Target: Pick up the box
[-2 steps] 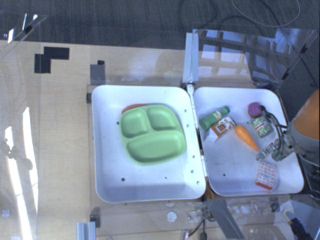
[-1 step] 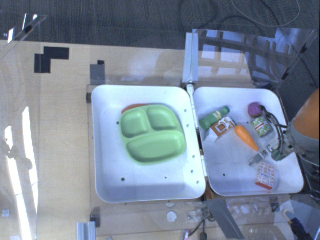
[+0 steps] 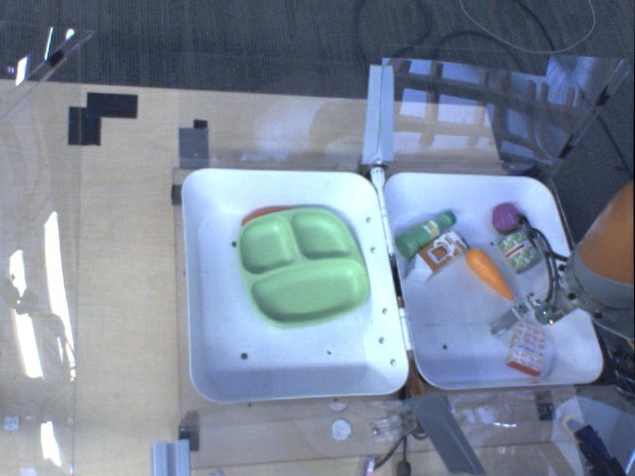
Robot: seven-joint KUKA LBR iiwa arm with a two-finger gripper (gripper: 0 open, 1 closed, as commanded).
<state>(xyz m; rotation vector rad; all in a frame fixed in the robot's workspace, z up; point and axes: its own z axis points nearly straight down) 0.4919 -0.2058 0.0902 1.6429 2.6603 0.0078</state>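
A small orange-and-white box [image 3: 442,254] lies in the right bin [image 3: 466,360], near its left wall, just below a green bottle [image 3: 425,233]. A flat red-and-white carton [image 3: 528,348] lies near the bin's front right corner. My gripper [image 3: 523,315] hangs low over the right side of this bin. It sits just above the red-and-white carton and to the right of a carrot [image 3: 488,271]. It is well to the right of the orange-and-white box. The grey arm with its orange band [image 3: 607,251] comes in from the right edge.
A purple item [image 3: 507,214] and a green-and-white packet [image 3: 519,251] lie at the back right of the right bin. The left bin [image 3: 213,365] holds a green divided plate [image 3: 303,266]. A clear plastic guard [image 3: 496,107] stands behind the right bin.
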